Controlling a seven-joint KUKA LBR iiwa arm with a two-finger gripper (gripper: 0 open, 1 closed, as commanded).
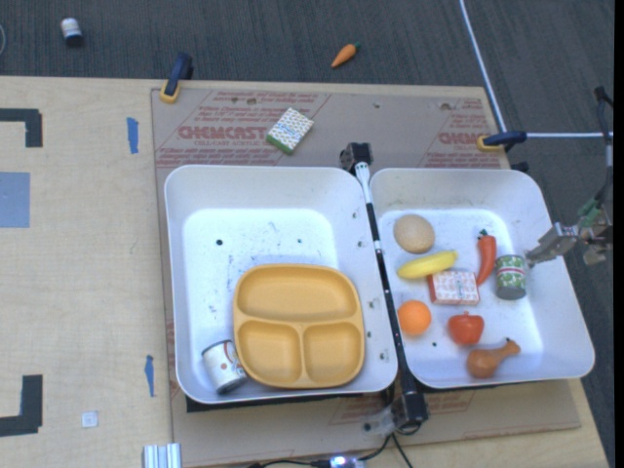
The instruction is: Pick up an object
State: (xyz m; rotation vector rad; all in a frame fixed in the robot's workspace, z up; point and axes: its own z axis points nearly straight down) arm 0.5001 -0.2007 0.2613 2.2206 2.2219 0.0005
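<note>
Reaching in from the frame's right edge, the gripper (pixel 546 250) sits low over the right bin (pixel 546 203), just beside the small green can (pixel 510 276) — prob. the likeliest pick, tho can't tell how far the claw is open or if it has hold of anything. Can's label is too small to read; the cardboard (pixel 234 125) under both bins has red print, approx. "CHEMCAST".
</note>
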